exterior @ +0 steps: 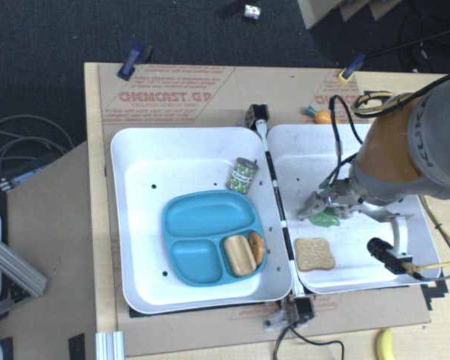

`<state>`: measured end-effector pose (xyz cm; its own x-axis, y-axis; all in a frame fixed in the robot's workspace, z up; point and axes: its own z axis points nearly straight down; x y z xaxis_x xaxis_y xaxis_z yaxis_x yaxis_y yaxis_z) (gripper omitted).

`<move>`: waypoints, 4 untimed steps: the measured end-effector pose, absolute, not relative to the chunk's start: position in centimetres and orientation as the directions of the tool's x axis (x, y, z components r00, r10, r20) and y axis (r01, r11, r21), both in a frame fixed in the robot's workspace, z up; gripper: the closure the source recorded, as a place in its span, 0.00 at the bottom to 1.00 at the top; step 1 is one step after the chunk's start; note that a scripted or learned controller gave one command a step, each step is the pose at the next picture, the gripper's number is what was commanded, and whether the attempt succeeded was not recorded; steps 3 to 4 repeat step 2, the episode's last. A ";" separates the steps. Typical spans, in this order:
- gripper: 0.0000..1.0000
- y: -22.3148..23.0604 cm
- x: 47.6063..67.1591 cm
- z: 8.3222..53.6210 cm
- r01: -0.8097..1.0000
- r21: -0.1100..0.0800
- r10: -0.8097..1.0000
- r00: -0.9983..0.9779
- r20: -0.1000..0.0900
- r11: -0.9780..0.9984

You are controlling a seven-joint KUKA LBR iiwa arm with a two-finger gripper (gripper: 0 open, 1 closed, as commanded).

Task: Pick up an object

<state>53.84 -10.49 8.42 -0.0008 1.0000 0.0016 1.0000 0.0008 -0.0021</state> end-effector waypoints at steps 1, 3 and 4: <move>1.00 -10.5 53.9 9.4 1.000 0.000 1.000 0.000 0.001 0.000; 1.00 -5.2 55.2 18.5 1.000 0.001 1.000 -0.001 0.000 0.001; 1.00 -5.2 55.2 18.5 1.000 0.001 1.000 -0.001 0.000 0.001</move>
